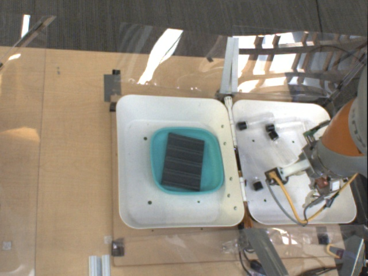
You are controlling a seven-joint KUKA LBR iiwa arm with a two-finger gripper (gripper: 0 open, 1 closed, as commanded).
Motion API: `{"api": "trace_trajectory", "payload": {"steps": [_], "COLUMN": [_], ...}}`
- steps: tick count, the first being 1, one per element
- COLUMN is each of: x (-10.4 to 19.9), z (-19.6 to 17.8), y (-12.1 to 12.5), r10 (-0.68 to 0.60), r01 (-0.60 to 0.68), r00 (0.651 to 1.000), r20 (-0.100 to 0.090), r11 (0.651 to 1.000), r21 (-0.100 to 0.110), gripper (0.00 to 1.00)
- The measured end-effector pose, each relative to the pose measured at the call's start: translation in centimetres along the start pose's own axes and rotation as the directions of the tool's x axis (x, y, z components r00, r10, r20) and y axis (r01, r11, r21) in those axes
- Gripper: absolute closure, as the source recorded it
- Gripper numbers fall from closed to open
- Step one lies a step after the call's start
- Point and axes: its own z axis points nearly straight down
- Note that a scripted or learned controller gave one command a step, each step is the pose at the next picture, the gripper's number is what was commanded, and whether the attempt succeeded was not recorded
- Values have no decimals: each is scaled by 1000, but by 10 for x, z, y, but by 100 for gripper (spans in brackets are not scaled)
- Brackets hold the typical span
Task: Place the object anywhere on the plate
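A dark grey ridged block (184, 161) lies flat on the teal plate (215, 171), near the plate's middle, in the left bin (132, 154). My gripper (321, 184) hangs over the right bin (259, 154), near that bin's front right corner and far from the block and the plate. The grey wrist with its orange band covers much of the gripper. Nothing shows in its grasp.
Small black pieces (271, 132) sit in the right bin's back half, and another one (257, 184) lies near its left wall. A raised divider (234, 154) separates the two bins. A metal post (230, 62) stands behind them.
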Motion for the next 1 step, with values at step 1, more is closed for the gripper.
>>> {"api": "trace_trajectory", "payload": {"steps": [1], "x": [-14], "z": [-44], "y": [51], "r10": [-259], "r01": [259], "r00": [966], "r20": [-1], "r11": [966], "r21": [-4], "gripper": [0]}}
